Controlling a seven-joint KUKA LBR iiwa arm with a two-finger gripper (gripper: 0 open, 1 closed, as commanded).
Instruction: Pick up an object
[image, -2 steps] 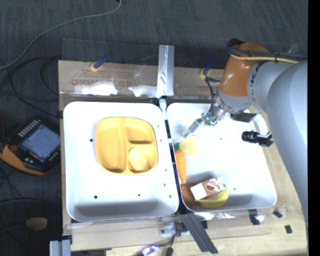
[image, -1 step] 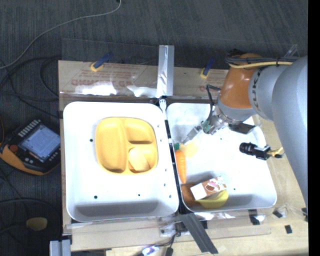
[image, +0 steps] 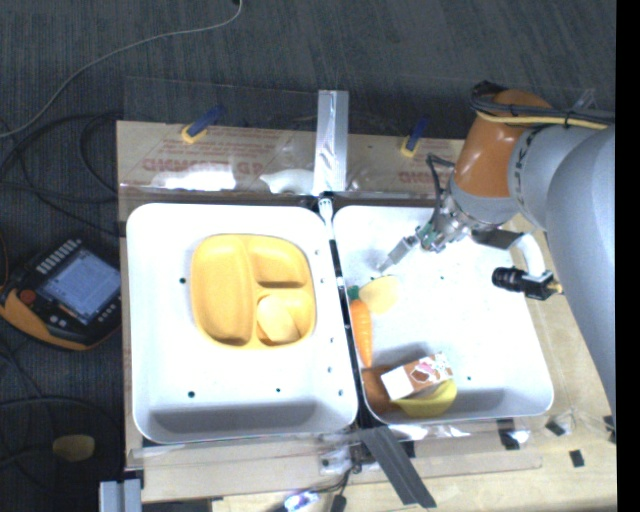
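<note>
In the right bin (image: 500, 340), my gripper (image: 390, 260) reaches down and to the left from the orange-banded wrist (image: 488, 150). Its tip hangs just above and to the right of a pale yellow round fruit (image: 378, 293) near the bin's left wall. I see nothing held in it. An orange carrot (image: 362, 330) lies lengthwise along that wall below the fruit. In the front left corner, a small white and red carton (image: 418, 377) rests on a yellow object (image: 432, 400), with an orange piece (image: 374, 384) beside it.
The left bin (image: 160, 390) holds a yellow divided tray (image: 252, 288). A metal divider (image: 331, 140) stands behind the bins' shared wall. A black fitting (image: 520, 280) on the arm juts over the right bin. A handheld pendant (image: 62, 290) lies off the bench, left.
</note>
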